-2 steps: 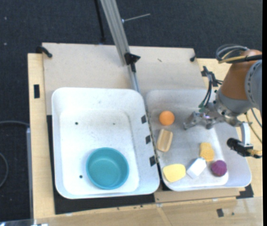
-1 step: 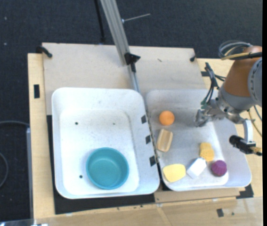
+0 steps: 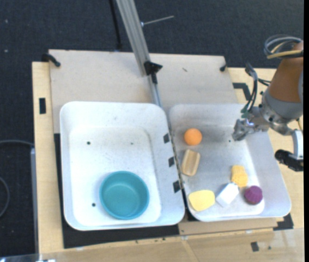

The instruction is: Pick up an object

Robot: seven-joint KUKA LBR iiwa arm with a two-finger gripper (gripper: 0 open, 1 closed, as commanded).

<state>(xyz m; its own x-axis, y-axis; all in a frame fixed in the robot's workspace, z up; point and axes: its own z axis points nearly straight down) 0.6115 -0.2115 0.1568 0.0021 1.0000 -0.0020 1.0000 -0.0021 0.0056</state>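
Nothing was picked yet: the gripper (image 3: 242,130) hung at the right bin's (image 3: 208,113) 2 o'clock edge, grip state unreadable, w/ the orange ball (image 3: 193,137) at 9 o'clock of it and 5 other pieces toward 6, all untouched.

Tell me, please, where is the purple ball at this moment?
The purple ball lies in the right bin, in its near right corner, just right of the white block and below the small yellow piece.
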